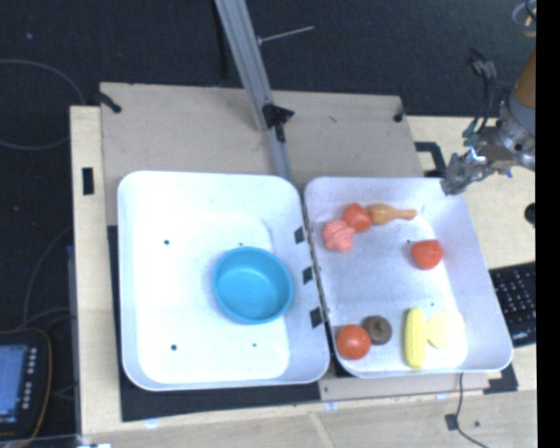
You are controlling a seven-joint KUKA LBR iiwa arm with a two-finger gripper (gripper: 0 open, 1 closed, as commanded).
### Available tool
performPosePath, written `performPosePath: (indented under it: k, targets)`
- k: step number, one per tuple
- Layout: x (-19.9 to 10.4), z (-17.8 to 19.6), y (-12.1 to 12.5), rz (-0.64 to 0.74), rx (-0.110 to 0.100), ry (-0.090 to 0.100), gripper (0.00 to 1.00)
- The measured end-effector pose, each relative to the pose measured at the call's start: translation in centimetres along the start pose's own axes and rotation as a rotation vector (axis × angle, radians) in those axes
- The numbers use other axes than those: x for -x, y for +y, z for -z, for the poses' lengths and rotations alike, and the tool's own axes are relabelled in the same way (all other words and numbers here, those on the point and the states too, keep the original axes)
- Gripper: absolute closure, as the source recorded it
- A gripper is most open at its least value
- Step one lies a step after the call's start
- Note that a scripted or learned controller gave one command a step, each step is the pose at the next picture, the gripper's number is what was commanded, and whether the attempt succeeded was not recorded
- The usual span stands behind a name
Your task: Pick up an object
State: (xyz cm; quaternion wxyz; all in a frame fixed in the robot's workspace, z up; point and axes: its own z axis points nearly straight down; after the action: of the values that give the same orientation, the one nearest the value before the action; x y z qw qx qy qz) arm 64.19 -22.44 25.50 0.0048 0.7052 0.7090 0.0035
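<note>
The right bin (467,250) holds several small objects. A pink lump (338,236), a red ball (357,217) and an orange drumstick shape (390,215) lie near its far left. A red ball (427,254) sits mid right. Along the near edge lie another red ball (353,342), a brown disc (378,329) and a yellow banana-like piece (415,338) beside a pale yellow lump (445,329). My gripper (459,174) hangs at the bin's far right corner, above the rim and apart from every object.
In the left bin (168,213) stands a blue bowl (252,285). A slanted metal pole (252,73) rises behind the bins. A keyboard (513,301) lies at the right and a tablet (7,381) at the lower left.
</note>
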Motion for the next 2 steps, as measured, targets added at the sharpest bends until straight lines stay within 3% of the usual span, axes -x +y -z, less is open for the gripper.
performPosePath:
  k: [1, 2]
  targets:
    - [0.1, 4.6, 0.2, 0.003, -0.004, 0.001, 1.0]
    - [-5.5, 3.6, 1.4, 0.002, -0.012, 0.003, 1.0]
